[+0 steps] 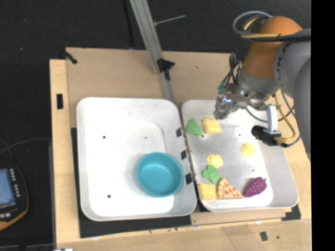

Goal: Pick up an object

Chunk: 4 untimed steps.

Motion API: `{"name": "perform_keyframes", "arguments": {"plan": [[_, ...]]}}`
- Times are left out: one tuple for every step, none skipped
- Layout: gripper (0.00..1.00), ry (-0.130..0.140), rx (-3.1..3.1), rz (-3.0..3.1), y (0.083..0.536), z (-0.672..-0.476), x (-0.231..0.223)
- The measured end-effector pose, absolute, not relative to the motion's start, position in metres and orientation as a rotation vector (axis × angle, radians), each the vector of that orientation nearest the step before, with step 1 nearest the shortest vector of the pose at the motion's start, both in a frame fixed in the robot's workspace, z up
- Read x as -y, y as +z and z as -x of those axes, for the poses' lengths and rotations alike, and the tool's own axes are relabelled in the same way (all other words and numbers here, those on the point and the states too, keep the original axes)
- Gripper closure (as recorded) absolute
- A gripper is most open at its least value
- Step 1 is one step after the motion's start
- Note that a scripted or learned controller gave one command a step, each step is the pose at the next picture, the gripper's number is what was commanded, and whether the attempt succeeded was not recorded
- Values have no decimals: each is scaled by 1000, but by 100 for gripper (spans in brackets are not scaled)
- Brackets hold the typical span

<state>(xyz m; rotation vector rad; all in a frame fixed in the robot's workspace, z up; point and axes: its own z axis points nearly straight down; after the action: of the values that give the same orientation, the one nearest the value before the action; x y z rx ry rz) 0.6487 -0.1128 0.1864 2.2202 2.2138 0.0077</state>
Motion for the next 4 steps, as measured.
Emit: {"name": "perform_keyframes", "arguments": {"plan": [[100,7,-2219,-2215,241,-650,114],[100,-3,-2220,-2220,228,-650,116],[100,1,-2227,-2215,241,-636,68],[100,1,-2231,-2215,240,-637,17]]}}
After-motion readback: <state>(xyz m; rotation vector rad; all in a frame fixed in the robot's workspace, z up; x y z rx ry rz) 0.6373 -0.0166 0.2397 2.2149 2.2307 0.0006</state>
